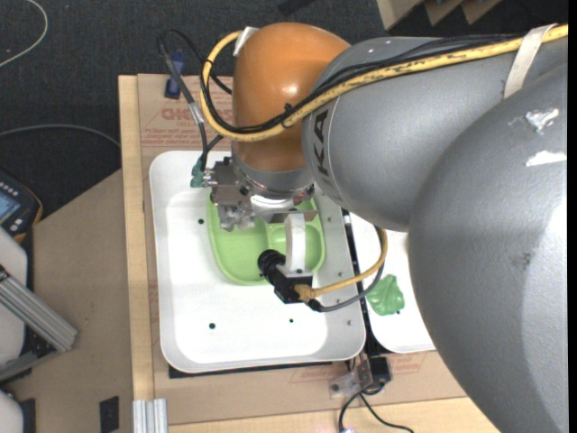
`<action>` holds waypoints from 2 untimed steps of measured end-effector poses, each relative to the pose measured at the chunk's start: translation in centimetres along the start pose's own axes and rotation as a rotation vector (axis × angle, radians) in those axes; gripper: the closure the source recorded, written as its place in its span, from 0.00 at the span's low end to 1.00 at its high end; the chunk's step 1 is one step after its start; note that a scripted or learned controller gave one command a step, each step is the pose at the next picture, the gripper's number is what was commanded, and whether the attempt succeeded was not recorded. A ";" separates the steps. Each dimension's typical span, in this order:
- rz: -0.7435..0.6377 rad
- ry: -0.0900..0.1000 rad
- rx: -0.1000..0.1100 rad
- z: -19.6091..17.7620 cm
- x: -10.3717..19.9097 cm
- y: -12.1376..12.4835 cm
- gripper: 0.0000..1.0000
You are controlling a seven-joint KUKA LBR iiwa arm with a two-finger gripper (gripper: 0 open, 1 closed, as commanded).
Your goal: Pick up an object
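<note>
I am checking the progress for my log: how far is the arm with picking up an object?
Done: the arm has reached over the left bin, its wrist directly above the light green bowl. In hand: nothing visibly lifted; the bowl rests on the bin floor. Left: gripping and raising something. A small green piece lies in the right bin.

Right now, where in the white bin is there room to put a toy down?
The left bin has bare floor along its left wall and across the front, below the green bowl. Its back middle is crowded: the arm hangs over the bowl there.
</note>
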State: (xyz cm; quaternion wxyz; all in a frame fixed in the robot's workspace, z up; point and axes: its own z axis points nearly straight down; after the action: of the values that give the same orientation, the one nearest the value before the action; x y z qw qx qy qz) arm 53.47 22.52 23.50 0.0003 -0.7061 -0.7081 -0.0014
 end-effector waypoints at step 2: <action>0.000 0.003 -0.014 -28.3 0.0 4.0 1.00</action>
State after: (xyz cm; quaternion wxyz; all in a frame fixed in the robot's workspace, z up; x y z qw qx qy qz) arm 57.45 22.43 51.78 -0.0034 -0.7061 -0.7081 -0.0075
